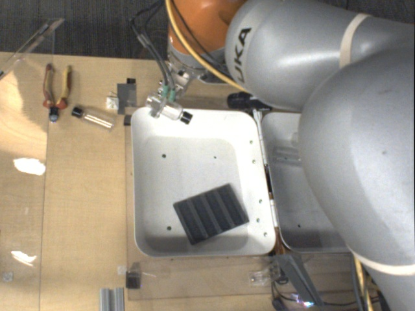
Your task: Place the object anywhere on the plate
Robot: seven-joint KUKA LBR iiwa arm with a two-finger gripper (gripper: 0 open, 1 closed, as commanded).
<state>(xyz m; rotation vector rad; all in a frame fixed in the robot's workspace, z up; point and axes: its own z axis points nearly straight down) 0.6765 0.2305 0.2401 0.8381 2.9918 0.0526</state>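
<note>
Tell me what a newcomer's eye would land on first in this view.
The big grey arm dominates the right and top of the view, its orange band at top centre. Next comes the dark ribbed plate, lying at a slant in the lower part of the left white bin. On the bench to the left lie red-handled pliers.

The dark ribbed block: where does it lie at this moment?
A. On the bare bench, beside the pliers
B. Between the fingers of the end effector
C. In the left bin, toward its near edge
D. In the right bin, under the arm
C. The dark ribbed block lies flat on the floor of the left bin, toward that bin's near edge, well apart from the pliers out on the bench.
</note>
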